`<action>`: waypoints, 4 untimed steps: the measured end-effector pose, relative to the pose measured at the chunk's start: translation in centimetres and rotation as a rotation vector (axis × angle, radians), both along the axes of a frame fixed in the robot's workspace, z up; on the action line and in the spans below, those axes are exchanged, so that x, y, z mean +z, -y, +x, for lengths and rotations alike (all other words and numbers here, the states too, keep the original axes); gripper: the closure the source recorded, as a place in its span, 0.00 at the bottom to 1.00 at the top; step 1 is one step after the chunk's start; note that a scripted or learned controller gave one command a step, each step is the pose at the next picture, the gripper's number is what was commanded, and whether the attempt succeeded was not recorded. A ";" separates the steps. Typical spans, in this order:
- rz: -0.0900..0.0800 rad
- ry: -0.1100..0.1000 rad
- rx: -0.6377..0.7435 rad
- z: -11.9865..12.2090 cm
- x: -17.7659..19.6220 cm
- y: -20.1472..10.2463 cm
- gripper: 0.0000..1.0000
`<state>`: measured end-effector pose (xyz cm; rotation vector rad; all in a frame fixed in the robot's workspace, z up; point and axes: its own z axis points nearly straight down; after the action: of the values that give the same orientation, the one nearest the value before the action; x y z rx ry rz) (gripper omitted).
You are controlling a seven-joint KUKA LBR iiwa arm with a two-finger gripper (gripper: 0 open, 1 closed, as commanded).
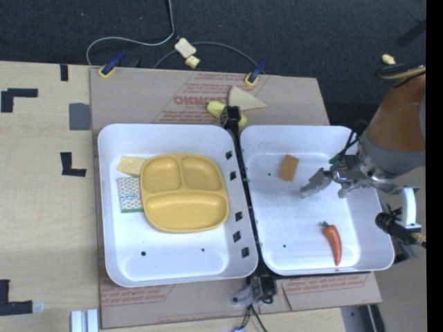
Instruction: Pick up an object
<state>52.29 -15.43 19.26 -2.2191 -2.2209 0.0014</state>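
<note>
Flanking claw (327, 185): block (289, 167), carrot (333, 241)

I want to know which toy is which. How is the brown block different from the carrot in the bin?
The brown block is short and squarish; the carrot is long, thin and orange-red with a green top. The block lies near the bin's far side, the carrot near its front corner. Both lie loose in the right bin, apart from the gripper.

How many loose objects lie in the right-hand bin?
2: a small brown block near the white right bin's upper middle, and an orange carrot-shaped toy toward its lower right. None appears hidden.
</note>
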 end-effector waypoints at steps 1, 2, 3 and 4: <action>-0.001 -0.004 -0.005 -3.8 -4.0 3.4 0.00; -0.005 0.004 -0.001 -3.9 -11.0 2.4 0.00; -0.008 0.010 -0.002 -3.7 -9.5 2.6 1.00; -0.007 0.008 -0.002 -3.8 -9.6 2.6 0.00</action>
<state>48.53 -18.04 9.66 -2.2295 -2.2259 0.0000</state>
